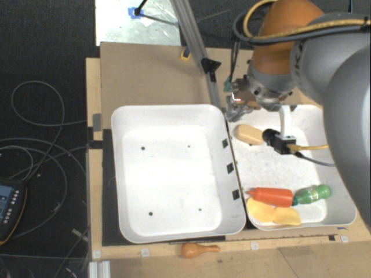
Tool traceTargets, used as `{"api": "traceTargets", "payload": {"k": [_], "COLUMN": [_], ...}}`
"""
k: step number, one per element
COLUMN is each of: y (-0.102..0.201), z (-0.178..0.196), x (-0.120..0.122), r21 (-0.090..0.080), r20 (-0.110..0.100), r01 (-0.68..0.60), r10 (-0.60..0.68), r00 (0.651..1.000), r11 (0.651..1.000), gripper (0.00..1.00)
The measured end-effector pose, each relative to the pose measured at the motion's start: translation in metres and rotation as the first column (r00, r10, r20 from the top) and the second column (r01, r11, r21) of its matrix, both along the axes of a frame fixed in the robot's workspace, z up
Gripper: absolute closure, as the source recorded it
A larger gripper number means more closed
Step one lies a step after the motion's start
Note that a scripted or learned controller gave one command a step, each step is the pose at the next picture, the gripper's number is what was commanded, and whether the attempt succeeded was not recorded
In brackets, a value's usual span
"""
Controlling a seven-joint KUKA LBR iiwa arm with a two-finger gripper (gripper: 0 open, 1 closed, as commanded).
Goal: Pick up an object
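Hovering at the far end of the divide between the two bins, the gripper [235, 108] sits just beside the tan block [248, 135] — the closest obj and prob the best target. Can't tell from this angle whether the gripper is released or clenched; the wrist hides it.

To do the pick well: shift the gripper off the rim and toward the view's near-right so it's centred over the block, not the bin wall. Block lies w/ its long axis roughly left-right in view, so rotate the wrist to close across the short side. Come straight down, stop at the bin floor, close, lift vertically. Risk, imo: block is near the divider wall, so one side of the gripper could land on the rim and shove the block away.

Containers — right-hand bin [339, 204] (as viewed) holds everything:
- the tan block at its far-left corner, well apart from the rest
- an orange carrot-shaped toy [272, 196] near the front
- a green piece [313, 194] touching the toy's end (one obj or two, can't tell)
- two yellow pieces [272, 214] just in front, touching each other

Left-hand bin [124, 172] shows bare white floor w/ a few small dark dots. Outside both, a small orange-brown item [200, 249] lies on the bench [145, 68] by the front edge.
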State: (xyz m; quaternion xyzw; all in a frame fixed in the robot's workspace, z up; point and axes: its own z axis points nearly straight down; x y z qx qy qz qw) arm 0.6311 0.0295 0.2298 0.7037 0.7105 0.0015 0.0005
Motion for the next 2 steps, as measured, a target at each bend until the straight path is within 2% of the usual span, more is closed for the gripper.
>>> {"api": "traceTargets", "payload": {"k": [1,2], "y": [0.0482,0.0447], "z": [0.0097,0.009], "x": [0.0287,0.0277], "r21": [0.001,-0.002], "r20": [0.002,-0.001], "r01": [0.0,0.003], "r10": [0.0,-0.003], "r00": [1.0,1.0], "r11": [1.0,1.0], "gripper": [1.0,0.0]}}
